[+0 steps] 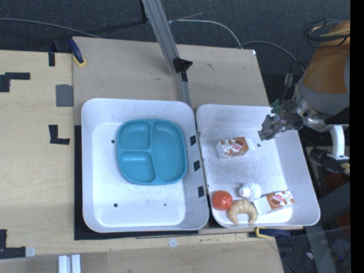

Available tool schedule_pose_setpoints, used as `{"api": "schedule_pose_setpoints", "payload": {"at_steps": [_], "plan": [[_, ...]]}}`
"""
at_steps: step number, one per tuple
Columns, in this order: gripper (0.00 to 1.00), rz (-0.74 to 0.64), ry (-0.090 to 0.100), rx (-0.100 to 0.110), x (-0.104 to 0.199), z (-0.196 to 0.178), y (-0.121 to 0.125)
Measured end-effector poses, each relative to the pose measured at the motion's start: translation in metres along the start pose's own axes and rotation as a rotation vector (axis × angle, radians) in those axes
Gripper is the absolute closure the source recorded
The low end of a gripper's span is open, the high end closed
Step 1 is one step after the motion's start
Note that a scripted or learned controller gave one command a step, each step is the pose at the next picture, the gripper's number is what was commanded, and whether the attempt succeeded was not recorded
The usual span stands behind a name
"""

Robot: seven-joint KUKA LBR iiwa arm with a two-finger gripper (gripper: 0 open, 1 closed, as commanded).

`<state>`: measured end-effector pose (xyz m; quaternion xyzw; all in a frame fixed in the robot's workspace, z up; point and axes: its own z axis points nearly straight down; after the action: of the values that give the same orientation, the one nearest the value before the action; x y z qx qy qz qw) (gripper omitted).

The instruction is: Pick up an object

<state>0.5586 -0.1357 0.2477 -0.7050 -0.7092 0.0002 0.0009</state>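
Observation:
The right bin (pixel 296 169) holds a small orange and white packet (pixel 232 147) near its middle. At its front lie a red ball (pixel 222 199), a croissant (pixel 243 210), a small white object (pixel 249 190) and a red and white carton (pixel 274 201). My gripper (pixel 267 131) hangs over the bin's upper right part, to the right of the packet and apart from it. Nothing shows between its fingers.
The left bin (pixel 96 169) holds a blue divided plate (pixel 152 151). A grey metal pole (pixel 162 27) slants over the bench behind the bins. The arm's orange band (pixel 327 61) sits at the right edge.

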Motion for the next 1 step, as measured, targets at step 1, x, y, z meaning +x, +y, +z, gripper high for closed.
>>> {"api": "schedule_pose_setpoints", "payload": {"at_steps": [1], "plan": [[1.0,-0.001,0.001,-0.001,0.0543,-0.0054,0.0114]]}}
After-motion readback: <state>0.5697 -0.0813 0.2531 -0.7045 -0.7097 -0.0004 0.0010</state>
